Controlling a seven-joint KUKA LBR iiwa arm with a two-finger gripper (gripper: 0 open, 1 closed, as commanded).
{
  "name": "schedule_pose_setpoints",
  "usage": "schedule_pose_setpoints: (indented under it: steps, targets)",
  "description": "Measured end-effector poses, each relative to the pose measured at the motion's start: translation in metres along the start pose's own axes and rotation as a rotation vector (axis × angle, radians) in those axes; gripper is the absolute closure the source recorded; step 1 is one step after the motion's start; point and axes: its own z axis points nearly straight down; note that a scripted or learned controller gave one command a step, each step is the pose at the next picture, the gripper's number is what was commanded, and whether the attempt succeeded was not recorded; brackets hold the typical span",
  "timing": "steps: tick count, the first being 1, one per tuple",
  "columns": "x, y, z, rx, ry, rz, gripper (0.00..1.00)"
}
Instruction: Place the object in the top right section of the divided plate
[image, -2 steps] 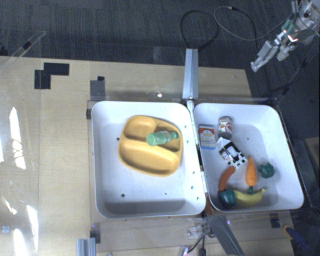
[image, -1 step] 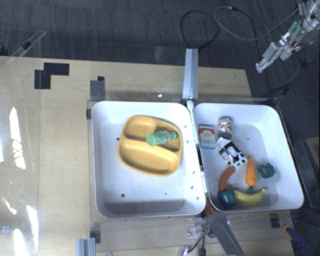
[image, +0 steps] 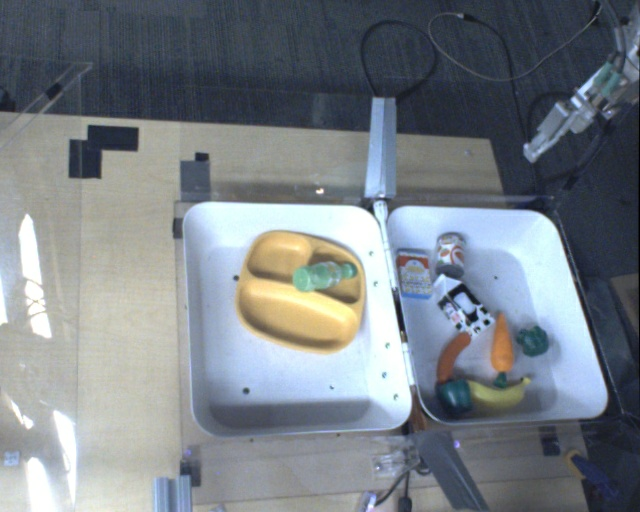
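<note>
The gripper (image: 560, 125) hangs at the camera view's upper right, outside both bins — its grip cannot be told. Well down-left of it, a green bottle (image: 324, 275) lies in the yellow divided plate's (image: 295, 315) top right section.

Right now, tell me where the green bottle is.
The green bottle lies on its side in the top right section of the yellow divided plate, in the left bin.

gripper (image: 575, 113): pale grey-white slim body, blurry, small greenish patch near its upper end, thin dark cable looping off it over the dark floor.
</note>
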Motion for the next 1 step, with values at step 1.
schedule_pose_setpoints:
  steps: [1]
  targets:
    - [-0.0179,-0.0094,-0.0008,-0.002,-0.002,0.038,0.00]
